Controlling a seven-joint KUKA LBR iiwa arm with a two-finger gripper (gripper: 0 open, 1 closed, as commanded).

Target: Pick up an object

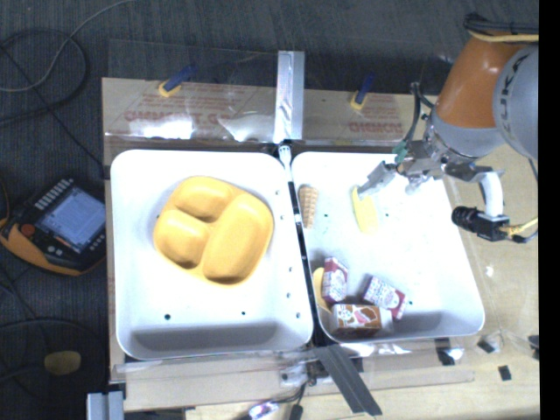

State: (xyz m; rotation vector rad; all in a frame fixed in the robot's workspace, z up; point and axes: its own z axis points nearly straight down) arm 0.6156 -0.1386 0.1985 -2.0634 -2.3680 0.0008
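Observation:
In the right bin [437,261] a small pale yellow block [364,212] lies near the back. My gripper [374,183] hangs just above and behind that block, reaching in from the right under the orange-banded wrist. Whether it touches the block I cannot tell. A brown ribbed cone-like piece [308,204] lies by the bin's left wall. Three small red and white packets [359,300] cluster at the front left corner, beside a yellow item [318,285]. A big yellow lumpy object [213,227] lies in the middle of the left bin [140,322].
A metal divider bracket [290,94] stands behind the bins' shared wall. A black cable connector [477,220] juts from the arm over the right bin's right edge. A handheld pendant [57,226] lies on the floor at left.

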